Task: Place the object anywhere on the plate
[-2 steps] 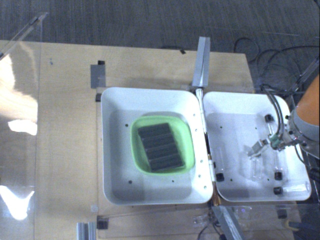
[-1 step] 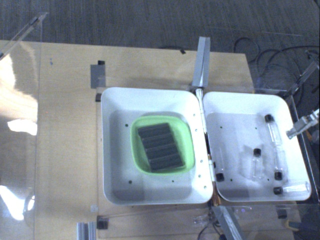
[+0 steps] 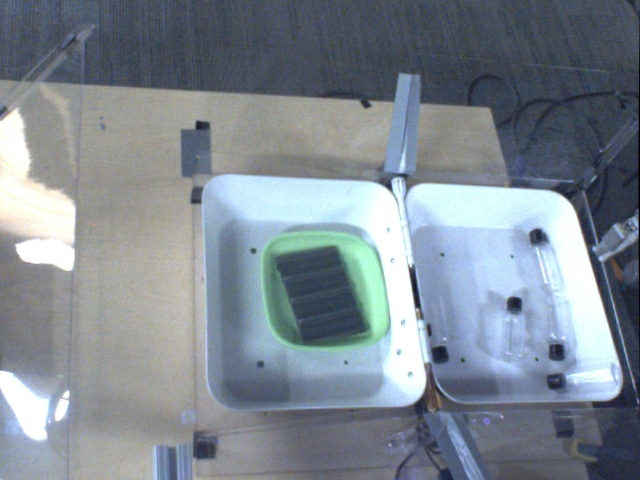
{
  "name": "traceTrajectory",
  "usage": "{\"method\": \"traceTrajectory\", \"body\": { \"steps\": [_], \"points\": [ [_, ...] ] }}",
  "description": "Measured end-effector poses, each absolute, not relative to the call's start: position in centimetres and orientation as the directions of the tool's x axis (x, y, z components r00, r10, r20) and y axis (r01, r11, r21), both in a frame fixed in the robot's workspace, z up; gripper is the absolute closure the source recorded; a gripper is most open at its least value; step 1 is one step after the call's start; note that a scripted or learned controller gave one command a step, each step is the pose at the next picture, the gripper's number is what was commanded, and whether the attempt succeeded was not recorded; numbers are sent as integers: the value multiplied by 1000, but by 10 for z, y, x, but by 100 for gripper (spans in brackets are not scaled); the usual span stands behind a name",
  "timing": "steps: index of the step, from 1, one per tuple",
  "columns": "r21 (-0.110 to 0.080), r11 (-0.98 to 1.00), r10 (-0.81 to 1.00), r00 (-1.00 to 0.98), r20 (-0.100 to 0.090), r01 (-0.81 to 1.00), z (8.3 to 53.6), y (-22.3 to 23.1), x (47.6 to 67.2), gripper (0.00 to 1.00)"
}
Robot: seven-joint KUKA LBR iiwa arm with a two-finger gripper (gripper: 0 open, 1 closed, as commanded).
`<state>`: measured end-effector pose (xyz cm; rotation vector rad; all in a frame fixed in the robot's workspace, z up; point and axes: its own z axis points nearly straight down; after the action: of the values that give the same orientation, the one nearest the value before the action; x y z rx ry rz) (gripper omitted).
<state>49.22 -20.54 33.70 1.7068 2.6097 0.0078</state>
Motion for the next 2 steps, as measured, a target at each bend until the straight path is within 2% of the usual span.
{"method": "traceTrajectory", "body": {
  "steps": [1,2],
  "points": [
    [4,498,867,-498,-3,867,192,-139,489,100],
    [4,498,867,-498,-3,867,192,-139,489,0]
  ]
}}
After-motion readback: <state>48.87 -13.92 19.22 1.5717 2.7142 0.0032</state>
